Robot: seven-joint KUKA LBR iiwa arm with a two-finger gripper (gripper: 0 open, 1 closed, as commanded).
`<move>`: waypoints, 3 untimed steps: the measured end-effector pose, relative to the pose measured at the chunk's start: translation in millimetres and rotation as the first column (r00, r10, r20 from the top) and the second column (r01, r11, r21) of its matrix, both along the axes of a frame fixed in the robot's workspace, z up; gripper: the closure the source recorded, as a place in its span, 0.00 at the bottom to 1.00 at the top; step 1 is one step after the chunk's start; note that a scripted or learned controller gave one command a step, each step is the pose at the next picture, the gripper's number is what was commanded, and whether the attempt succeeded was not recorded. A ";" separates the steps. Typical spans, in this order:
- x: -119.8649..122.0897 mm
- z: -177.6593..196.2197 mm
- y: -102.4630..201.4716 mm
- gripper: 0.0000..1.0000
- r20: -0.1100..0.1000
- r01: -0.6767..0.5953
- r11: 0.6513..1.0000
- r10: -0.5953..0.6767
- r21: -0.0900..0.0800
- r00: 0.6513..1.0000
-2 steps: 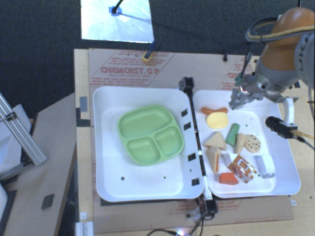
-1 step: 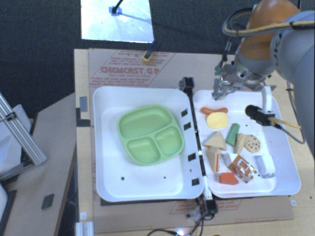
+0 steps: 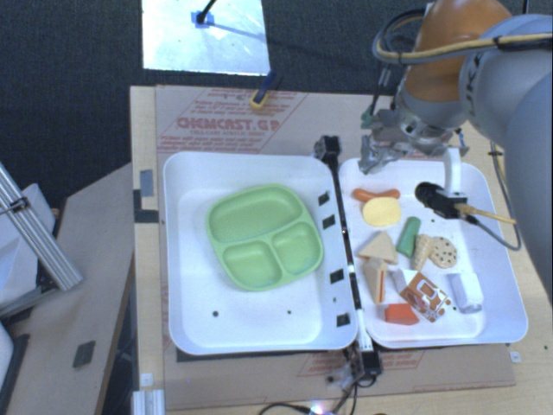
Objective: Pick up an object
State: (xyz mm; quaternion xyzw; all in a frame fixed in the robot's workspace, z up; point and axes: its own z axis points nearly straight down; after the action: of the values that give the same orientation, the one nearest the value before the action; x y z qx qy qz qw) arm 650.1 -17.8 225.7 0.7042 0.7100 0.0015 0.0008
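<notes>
The gripper (image 3: pixel 381 156) hangs over the far-left corner of the right bin (image 3: pixel 499 262), low but not yet down among the things. I'd call this the approach, since nothing is lifted. From where I stand the claw's tip is a dark tangle against the bin wall, and I cannot tell whether it is released or clenched. I see nothing caught in it.

Just nearer than the gripper lies an orange sausage-shaped piece (image 3: pixel 376 194), touching or nearly touching a yellow disc (image 3: pixel 381 212). That orange piece looks the likeliest target. The next move would call for a short drop straight down, with the claw set across its narrow width.

Room is tight there: the bin's far wall and left wall are both close, and the disc crowds the near side. Nearer still, a green cylinder (image 3: pixel 409 230), a cookie (image 3: pixel 443 252) and a pale wedge (image 3: pixel 378 247) sit packed together. The left bin (image 3: pixel 190 292) holds a green tray (image 3: pixel 263 236), well apart.
</notes>
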 end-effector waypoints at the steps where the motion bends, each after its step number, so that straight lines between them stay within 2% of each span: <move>1: 10.5 8.9 -6.4 1.00 0.001 0.001 1.000 -0.001 -0.001 1.000; 2: 9.0 -11.0 -13.3 1.00 -0.002 0.007 1.000 -0.007 -0.002 1.000; 3: 1.3 -9.5 -8.7 1.00 -0.002 0.005 1.000 -0.005 -0.002 1.000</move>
State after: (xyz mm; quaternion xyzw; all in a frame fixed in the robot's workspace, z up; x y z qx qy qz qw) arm 651.4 -26.5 216.2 0.7059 0.7083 0.0001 0.0007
